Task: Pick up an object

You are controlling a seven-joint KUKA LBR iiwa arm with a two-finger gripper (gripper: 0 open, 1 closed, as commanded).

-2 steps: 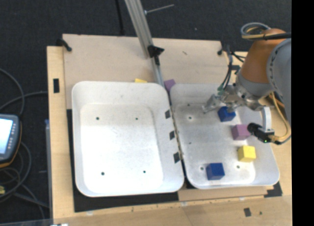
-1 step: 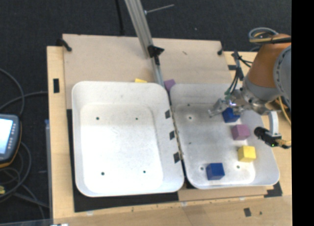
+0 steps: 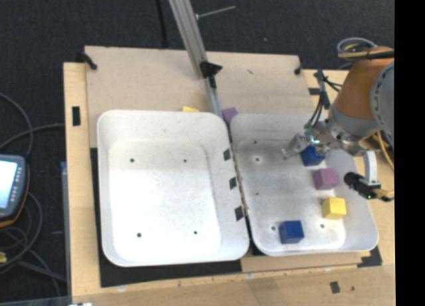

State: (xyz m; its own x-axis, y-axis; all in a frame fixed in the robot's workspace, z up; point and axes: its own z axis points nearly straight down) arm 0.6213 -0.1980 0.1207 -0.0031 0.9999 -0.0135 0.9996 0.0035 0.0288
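**Grasp attempt, R bin – approach/close stage**

L bin (image 3: 166, 188): white, bare floor. R bin (image 3: 265, 165): blue cube (image 3: 291, 231) near front, yellow cube (image 3: 334, 208), purple cube (image 3: 325, 178), second blue block (image 3: 310, 156) directly at gripper (image 3: 307, 144). Finger state: cannot tell. Judged: descent onto the block; next needs firm closure, then straight lift. Bench (image 3: 80, 165): tan board, dark floor around, cables at L.

2 white bins (image 3: 166, 125) (image 3: 362, 238); 2 blue blocks (image 3: 291, 231) (image 3: 311, 157); 2 purple (image 3: 325, 178) (image 3: 230, 113); 2 yellow (image 3: 334, 207) (image 3: 190, 109).

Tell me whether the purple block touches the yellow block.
Apart. The camera view shows bare bin floor between the purple block and the yellow block.
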